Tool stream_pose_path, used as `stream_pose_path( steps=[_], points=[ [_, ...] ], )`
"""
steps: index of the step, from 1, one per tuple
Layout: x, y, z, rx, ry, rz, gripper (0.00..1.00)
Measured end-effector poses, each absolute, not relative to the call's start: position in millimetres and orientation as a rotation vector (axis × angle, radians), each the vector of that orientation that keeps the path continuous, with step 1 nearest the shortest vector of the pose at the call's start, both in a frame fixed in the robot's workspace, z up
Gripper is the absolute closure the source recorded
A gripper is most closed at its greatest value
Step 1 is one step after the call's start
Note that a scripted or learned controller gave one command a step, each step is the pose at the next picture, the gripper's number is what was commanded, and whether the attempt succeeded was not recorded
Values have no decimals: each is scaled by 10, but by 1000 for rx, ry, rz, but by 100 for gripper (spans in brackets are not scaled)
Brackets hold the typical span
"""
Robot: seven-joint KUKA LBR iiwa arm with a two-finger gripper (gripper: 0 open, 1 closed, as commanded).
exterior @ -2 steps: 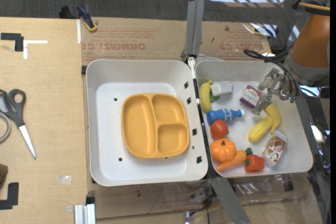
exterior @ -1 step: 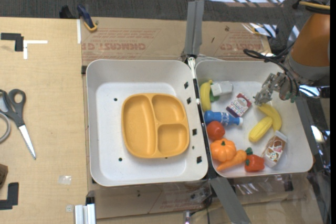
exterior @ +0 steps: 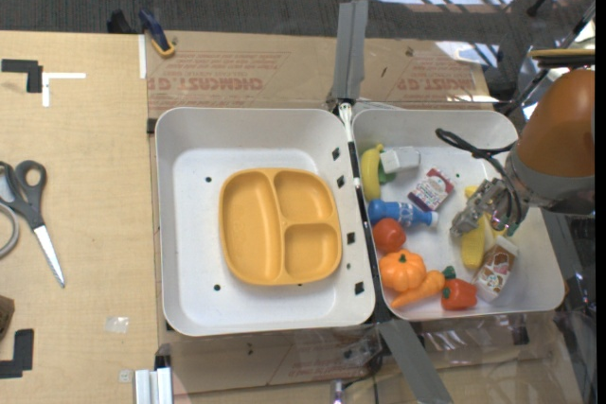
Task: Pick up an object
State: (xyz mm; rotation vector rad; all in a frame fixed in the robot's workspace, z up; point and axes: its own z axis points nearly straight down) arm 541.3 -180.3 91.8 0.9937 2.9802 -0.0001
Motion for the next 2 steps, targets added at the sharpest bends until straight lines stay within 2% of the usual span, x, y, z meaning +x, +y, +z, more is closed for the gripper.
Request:
stream_pose_path(
  steps=[1,2],
  points=[
    [5487,-1188,2174,1153,2919,0,100],
    [6023,-996,938,1610,2692,1,100]
  ],
)
